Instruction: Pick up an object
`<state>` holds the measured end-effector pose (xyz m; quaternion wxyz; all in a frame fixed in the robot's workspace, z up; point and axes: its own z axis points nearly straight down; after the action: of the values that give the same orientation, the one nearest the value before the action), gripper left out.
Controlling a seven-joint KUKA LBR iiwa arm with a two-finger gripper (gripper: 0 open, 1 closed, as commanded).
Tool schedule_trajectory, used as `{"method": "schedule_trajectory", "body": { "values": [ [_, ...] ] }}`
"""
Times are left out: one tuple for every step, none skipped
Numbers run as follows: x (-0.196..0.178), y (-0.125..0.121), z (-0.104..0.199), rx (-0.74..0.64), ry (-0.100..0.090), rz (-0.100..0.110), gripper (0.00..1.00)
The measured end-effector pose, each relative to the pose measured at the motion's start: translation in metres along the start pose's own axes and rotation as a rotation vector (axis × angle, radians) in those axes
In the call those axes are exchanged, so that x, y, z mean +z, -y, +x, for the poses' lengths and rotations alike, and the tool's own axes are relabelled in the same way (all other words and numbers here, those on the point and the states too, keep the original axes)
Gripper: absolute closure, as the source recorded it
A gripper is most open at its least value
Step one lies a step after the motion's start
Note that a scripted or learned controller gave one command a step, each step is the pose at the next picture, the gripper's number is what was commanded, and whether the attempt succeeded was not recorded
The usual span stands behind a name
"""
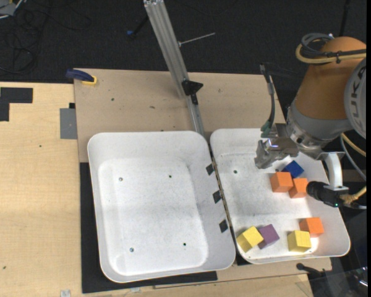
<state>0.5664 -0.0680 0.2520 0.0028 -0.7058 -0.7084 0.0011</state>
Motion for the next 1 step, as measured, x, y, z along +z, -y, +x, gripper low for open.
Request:
{"method": "schedule_trajectory", "body": {
  "values": [
    [0.0159, -0.0224, 0.051, 0.0, 0.0, -0.002, 1.0]
  ]
}}
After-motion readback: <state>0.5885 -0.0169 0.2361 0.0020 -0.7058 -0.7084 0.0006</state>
